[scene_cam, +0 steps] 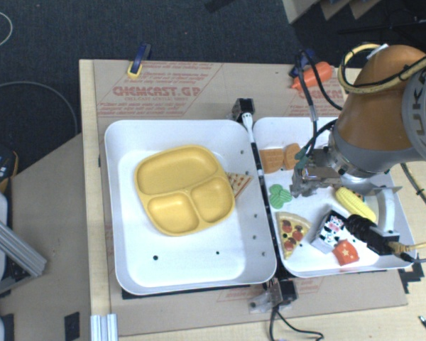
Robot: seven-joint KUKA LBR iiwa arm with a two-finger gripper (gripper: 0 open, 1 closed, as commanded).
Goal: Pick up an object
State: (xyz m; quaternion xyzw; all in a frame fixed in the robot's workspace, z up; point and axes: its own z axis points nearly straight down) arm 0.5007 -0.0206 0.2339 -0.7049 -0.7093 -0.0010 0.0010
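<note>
Overhanging arm (380, 112) hiding tool tips

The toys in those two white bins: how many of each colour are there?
Yellow: 2, divided plate, corn cob
Green: 1, leafy toy
Tan or brown: 2, waffle piece, bread piece
Mixed colours: 2, pizza slice, black-and-white carton
Red: 1, small block
Total: 8
</note>
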